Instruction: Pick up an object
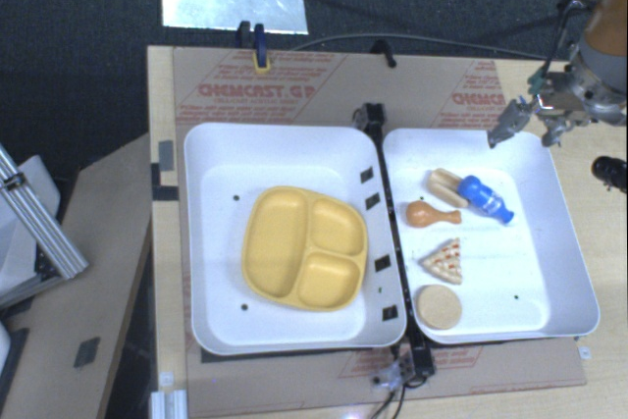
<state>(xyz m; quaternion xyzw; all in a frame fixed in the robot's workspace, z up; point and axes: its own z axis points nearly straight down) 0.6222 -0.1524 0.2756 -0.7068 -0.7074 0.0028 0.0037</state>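
The brown board (294,78) under the bins bears red "CHEMCAST GP" print, repeated at its corners.

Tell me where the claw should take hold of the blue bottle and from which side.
Probably grip the blue bottle across its middle, coming straight down. It lies flat on its side, cap toward the lower right, and the hot dog bun crowds its upper-left end.

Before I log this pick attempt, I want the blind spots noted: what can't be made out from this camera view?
- Arm: cut off by the right edge; just the wrist end is visible.
- Pincer: small and blurred above the right bin's far corner; nothing is visibly between its fingers.
- Blue bottle: covers part of the tan item beneath it, so that item's identity is unclear.
- Yellow tray in the left bin: fully visible.
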